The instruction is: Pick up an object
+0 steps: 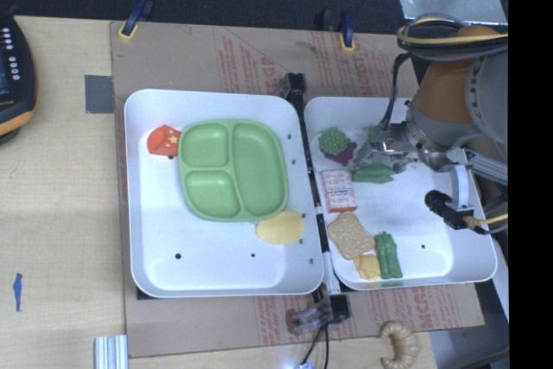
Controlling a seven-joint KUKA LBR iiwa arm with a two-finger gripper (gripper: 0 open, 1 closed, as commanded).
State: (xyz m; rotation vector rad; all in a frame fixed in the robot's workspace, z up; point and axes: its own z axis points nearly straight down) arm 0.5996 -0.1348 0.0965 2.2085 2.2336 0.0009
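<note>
Since the grey two-finger gripper sits low in the right white bin w/ a flat dark-green piece just beside it — can't tell its jaw state — it could close on nothing, or nudge the purple-and-green toy nearby.

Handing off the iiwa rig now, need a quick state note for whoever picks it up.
Gripper: low over the upper part of the right bin, by a dark green piece; nothing visibly held.
Right bin: green-purple toy, red-white packet, tan cracker, yellow piece, green vegetable.
Left bin: green divided plate, red piece, yellow piece.
Done: no pick visible.
Left: grasp one object and lift.
</note>
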